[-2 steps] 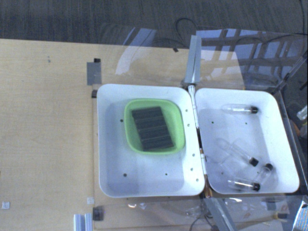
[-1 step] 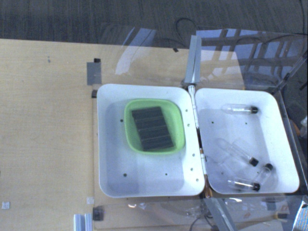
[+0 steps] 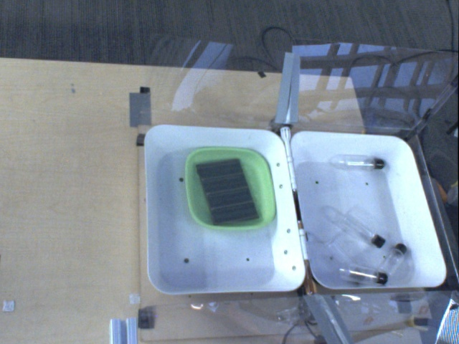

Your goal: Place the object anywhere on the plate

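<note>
Dark ribbed rectangular block [image 3: 227, 191] lies flat on the green square plastic plate [image 3: 266, 201] in the left white bin [image 3: 159, 264]. Placement looks done; jaw state can't be told. Next is likely just confirming the block sits stable.

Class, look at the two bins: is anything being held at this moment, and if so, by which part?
Nothing is held. The dark ridged block lies on the green plate, and the clear tubes lie loose in the right bin.

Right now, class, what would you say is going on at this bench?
Two shallow white bins sit side by side. In the left bin a green plate carries a dark ridged block, so the object already lies on the plate. The right bin holds several clear tubes with black caps, lying loose and untouched.
</note>
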Motion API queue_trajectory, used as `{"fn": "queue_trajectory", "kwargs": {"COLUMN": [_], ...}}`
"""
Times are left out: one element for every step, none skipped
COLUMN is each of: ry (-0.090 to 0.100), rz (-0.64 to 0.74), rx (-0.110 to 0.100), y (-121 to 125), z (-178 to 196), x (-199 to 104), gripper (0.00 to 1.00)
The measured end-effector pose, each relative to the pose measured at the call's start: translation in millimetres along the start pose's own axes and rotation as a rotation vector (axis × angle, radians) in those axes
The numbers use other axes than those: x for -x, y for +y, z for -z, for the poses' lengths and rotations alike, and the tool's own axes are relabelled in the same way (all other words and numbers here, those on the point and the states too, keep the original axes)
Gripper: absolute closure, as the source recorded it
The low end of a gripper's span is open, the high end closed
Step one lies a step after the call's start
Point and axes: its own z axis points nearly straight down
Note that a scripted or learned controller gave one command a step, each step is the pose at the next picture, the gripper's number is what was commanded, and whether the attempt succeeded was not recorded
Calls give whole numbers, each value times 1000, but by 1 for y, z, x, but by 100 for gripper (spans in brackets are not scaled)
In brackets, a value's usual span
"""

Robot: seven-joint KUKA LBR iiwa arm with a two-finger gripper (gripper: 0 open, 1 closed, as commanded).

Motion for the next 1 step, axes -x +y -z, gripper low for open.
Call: {"fn": "queue_trajectory", "kwargs": {"ry": [0], "rz": [310], "rx": [0], "y": [0], "z": [0], "x": [0], "gripper": [0]}}
